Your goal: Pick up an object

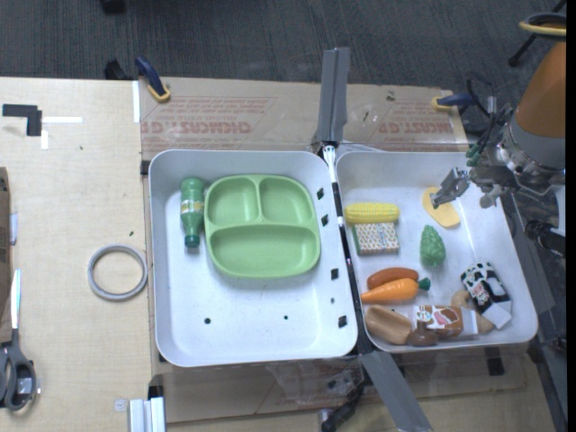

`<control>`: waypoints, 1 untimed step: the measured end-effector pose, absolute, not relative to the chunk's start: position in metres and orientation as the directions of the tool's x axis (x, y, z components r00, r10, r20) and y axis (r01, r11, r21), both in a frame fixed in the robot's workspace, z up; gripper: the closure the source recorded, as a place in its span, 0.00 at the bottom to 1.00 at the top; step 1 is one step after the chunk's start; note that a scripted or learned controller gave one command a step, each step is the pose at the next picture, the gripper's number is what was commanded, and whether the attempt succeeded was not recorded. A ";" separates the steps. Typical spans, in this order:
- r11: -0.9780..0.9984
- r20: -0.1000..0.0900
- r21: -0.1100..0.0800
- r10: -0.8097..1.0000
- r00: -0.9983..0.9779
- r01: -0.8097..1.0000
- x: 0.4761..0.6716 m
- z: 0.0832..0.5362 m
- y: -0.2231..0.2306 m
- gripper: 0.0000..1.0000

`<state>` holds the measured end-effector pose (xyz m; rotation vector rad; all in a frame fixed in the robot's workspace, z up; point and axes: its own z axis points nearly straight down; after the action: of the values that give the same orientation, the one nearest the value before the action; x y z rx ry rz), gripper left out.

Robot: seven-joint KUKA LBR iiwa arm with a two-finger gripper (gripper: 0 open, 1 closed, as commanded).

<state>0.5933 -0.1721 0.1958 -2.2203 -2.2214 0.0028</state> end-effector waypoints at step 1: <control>0.065 0.000 -0.002 0.998 -0.065 0.998 0.553 0.091 -0.174 0.00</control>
<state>0.5526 -0.1738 0.0911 -2.1472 -2.2918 0.0019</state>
